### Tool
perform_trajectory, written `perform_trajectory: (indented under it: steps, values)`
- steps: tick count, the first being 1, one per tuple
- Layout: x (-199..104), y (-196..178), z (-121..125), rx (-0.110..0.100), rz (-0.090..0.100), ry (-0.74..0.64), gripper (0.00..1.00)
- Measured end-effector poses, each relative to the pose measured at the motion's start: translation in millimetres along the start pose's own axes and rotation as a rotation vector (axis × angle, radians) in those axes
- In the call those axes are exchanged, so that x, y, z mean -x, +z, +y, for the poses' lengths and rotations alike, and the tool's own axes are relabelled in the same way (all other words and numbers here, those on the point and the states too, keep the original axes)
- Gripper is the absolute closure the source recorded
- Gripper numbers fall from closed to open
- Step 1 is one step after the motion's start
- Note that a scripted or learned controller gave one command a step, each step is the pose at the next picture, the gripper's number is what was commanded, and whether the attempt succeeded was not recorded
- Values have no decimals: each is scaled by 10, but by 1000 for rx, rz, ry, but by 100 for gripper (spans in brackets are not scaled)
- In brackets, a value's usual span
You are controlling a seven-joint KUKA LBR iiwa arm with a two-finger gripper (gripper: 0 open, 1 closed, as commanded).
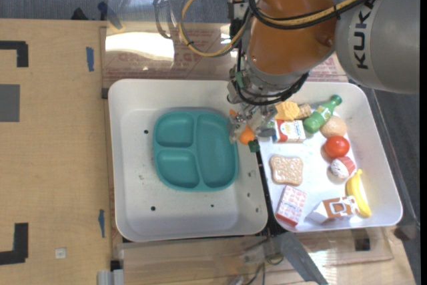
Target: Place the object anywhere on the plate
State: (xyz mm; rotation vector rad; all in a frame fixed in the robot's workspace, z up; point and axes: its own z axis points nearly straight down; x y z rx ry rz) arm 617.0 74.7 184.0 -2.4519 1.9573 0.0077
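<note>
Fingers [245, 132] of the arm hang at the centre of the frame, just over the seam between the two shallow white bins, and a small orange object [247, 137] sits right at their tips. Whether it is pinched between them or merely lies beneath them I cannot tell, nor how far apart they stand, because the grey and orange wrist [290, 27] covers most of the mechanism from above.

Just left of the fingers, in the left white bin [127, 203], lies the teal plastic plate with three compartments [195, 149]; all three look bare. To the right of the fingers, the right white bin [383, 210] carries toy food: a slice of toast [287, 170], a red tomato [337, 146], a yellow banana [360, 193], a green bottle [321, 113], a red and white carton [291, 205] and several other pieces.

Judged from this, the step in hand is the carry, with the small orange object at the plate's right rim. The next move calls for a short shift toward the left of the frame, so the piece hangs over a compartment rather than over the rim, then a lowering and release. If the grip is not real, the piece could fall between the bins.
</note>
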Motion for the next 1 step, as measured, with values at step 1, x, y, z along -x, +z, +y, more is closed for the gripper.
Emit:
perform_trajectory:
  steps: [1]
  values:
    - [-29, -14, -5, -3, 2, 4, 0]
